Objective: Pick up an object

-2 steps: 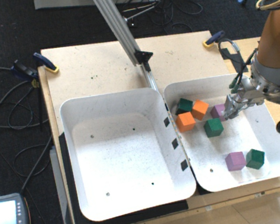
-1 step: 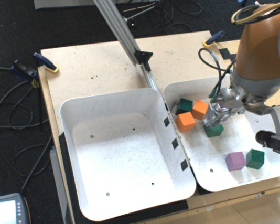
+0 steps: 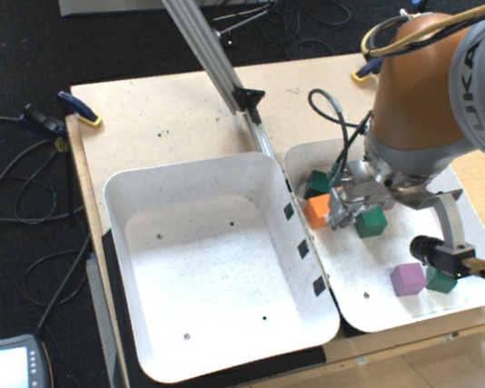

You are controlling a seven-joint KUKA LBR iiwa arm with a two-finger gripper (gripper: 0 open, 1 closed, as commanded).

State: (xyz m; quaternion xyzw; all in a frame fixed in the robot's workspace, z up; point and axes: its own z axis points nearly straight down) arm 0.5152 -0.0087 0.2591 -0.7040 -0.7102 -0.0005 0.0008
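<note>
The two-finger gripper (image 3: pixel 344 208) is low in the right white bin (image 3: pixel 372 309), just beside the small orange block (image 3: pixel 318 211) and the green cube (image 3: pixel 371 221); whether it grips something, I cannot tell. A pink cube (image 3: pixel 408 279) lies nearer the front.

right bin (image 3: pixel 372 309) as landmark, gripper (image 3: pixel 344 208) low over its upper part, orange block (image 3: pixel 317 212) just left, green block (image 3: pixel 371 221) just right, purple block (image 3: pixel 408 279) nearer its front edge

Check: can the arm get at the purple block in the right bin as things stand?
Probably yes. The purple block lies open from above in the right bin, with the gripper up by the orange block. One catch: a green block sits close on its right, so room for the fingers looks tight there.
</note>
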